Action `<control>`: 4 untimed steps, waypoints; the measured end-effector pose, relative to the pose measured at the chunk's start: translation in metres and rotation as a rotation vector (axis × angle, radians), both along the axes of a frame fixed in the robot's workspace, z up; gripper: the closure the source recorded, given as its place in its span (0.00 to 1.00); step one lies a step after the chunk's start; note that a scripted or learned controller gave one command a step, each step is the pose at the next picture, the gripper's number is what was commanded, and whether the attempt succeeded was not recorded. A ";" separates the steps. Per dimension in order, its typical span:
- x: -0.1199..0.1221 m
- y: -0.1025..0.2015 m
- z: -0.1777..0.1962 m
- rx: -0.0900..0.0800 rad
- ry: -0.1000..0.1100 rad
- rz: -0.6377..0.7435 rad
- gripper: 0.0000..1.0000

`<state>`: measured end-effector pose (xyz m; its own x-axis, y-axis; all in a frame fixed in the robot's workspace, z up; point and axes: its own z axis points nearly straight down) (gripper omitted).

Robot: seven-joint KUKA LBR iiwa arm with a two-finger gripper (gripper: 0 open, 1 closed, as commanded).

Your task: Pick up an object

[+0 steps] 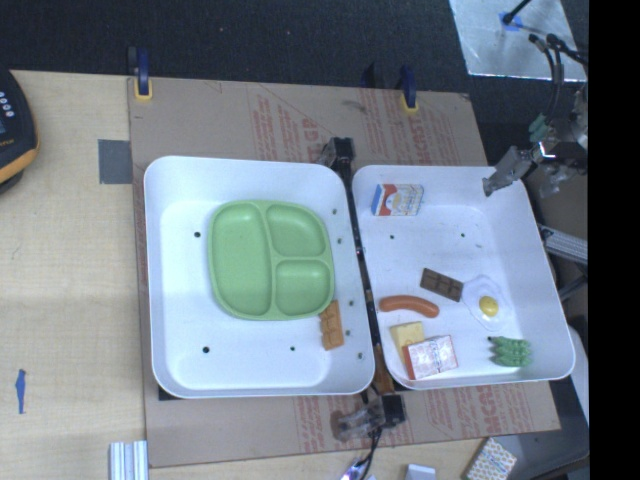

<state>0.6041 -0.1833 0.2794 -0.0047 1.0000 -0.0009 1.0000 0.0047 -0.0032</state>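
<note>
Two shallow white bins are seen side by side on the worktop (70, 268), over a sheet of brown cardboard (300, 118). In the left bin (175, 368) a green divided plate (270, 259) is placed near the middle, and a small orange cracker (331, 325) is laid just beside its lower right corner, close to the wall between the bins. In the right bin (520, 218) several small things are spread. A little milk carton (398, 200) is found near the far left corner. A brown chocolate bar (441, 285) is placed near the middle, with a sausage (408, 306) just below it and a fried egg (487, 306) to its right. A yellow cheese block (405, 334) is touching a red and white packet (431, 356) near the front edge, and a green vegetable piece (509, 351) is laid in the front right corner. The hand (505, 171) is seen at the far right corner of the right bin, above its rim, well apart from all the things; nothing is seen between its fingers, and whether it is released or clenched cannot be told.
</note>
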 end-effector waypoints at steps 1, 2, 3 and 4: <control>-0.066 0.040 -0.115 0.005 0.015 -0.001 0.00; -0.050 0.051 -0.171 0.002 0.005 0.002 0.00; -0.042 0.071 -0.189 0.003 0.004 0.003 0.00; -0.012 0.054 -0.187 0.000 -0.004 0.002 0.00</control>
